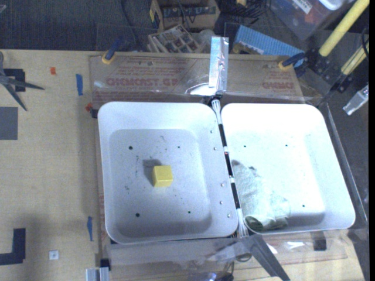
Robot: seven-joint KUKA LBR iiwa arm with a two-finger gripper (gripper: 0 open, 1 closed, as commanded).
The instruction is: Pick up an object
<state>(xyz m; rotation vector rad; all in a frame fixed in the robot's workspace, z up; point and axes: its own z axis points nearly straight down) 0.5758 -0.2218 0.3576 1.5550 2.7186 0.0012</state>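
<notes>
Sitting on wooden bench (47,174), two white bins (111,122)

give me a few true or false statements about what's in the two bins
1. A yellow block lies in the left bin. True.
2. The yellow block touches the bin's wall. False: it sits near the middle of the floor, apart from the walls.
3. A rolled whitish cloth lies in the right bin. True.
4. The cloth lies along the right bin's far right side. False: it lies along its left side, near the divide.
</notes>
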